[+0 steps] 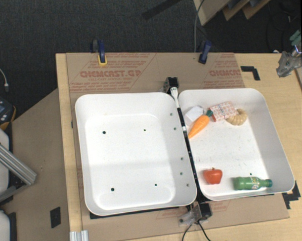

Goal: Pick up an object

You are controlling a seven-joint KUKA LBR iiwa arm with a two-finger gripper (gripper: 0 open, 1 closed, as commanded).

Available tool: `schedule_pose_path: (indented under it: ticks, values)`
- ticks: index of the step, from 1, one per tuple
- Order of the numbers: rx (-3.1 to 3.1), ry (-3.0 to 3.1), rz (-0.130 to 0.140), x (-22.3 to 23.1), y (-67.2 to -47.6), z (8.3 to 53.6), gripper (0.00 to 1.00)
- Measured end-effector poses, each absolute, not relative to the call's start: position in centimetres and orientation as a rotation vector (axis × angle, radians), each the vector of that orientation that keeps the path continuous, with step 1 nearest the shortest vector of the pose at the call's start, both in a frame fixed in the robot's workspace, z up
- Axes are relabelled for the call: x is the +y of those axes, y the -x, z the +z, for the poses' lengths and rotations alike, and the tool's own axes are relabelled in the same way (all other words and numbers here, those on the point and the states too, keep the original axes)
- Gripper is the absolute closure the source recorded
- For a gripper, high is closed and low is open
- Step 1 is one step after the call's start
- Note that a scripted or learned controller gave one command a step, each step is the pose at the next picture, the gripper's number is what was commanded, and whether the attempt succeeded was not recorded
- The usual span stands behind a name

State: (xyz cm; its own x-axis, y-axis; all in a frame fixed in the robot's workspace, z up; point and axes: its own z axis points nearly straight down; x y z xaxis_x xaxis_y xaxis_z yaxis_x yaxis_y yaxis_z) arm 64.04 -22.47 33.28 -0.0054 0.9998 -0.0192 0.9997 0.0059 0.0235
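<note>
The right bin (270, 138) holds several objects. An orange carrot (199, 125) lies near its left wall, beside a small white block (194, 113). A pink-and-white checkered box (223, 110) and a beige pastry-like piece (237, 117) sit at the back. At the front lie a red tomato-like piece (213, 176) and a green bottle (252, 183) on its side. My gripper (289, 63) is a grey metal shape at the far right edge, high up and beyond the right bin's back corner, apart from every object.
The left bin (87, 144) stands beside the right one, and a black strip (183, 136) runs between them. Two blue clamps (101, 51) (205, 51) hold the cardboard base at the back. A grey rail (14, 164) lies at the left.
</note>
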Motion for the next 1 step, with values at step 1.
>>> schedule_pose_path:
  ticks: [1]
  values:
    - [2.204,-2.189,0.006,-22.48,-64.11,34.36,1.0]
